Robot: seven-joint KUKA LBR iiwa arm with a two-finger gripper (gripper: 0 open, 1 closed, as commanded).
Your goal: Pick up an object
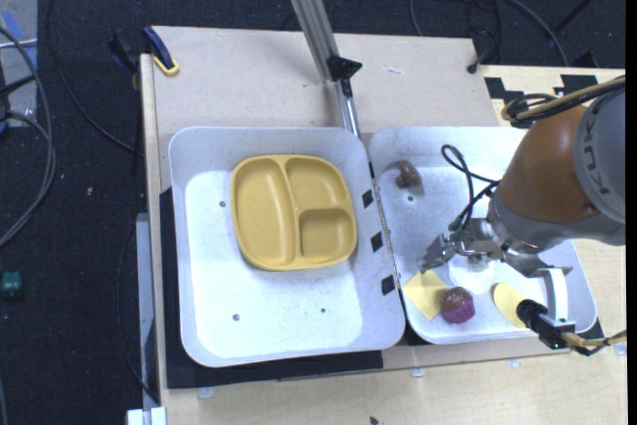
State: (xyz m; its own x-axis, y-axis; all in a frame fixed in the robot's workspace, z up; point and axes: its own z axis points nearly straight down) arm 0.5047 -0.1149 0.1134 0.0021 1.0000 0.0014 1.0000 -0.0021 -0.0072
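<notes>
Objects for picking lie in the right bin (pixel 398 154): a purple ball (pixel 458 305) and yellow wedge (pixel 425 294) at lower centre-right of the frame, a yellow piece (pixel 508 302) beside them, a brown lump (pixel 407 176) higher up. The gripper (pixel 460 249) hangs just above the purple ball; whether it is spread or clenched I cannot tell. Nothing looks lifted, so the pick seems still ahead. A yellow divided plate (pixel 295 212) sits in the left bin (pixel 199 244).

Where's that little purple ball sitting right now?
The purple ball lies near the front edge of the right bin, between a yellow wedge and a yellow piece, just below the gripper.
</notes>
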